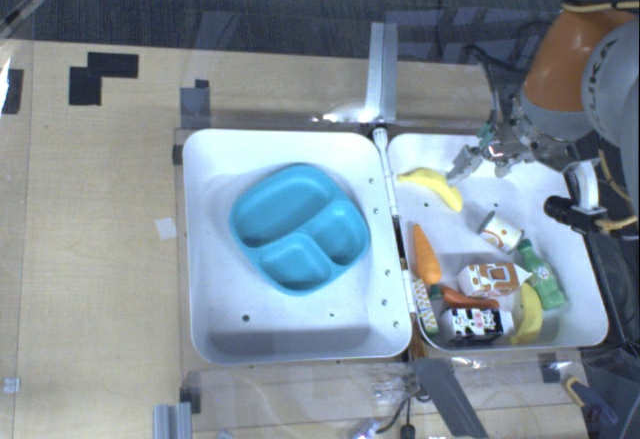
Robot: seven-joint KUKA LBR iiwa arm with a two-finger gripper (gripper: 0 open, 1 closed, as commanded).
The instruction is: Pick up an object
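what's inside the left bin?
Just the blue divided plate, tilted, resting on the left bin floor. Its three compartments look bare. Whatever sits beneath the plate is covered.

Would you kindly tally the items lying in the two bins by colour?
Blue: 1, divided plate
Yellow: 2, bananas
Orange: 1, carrot
Green: 1, bottle
White or mixed: 3, small cup, cartons
Total: 8

No words, numbers or brand names can be read; printing on the small cartons (pixel 486 279) is blurred.
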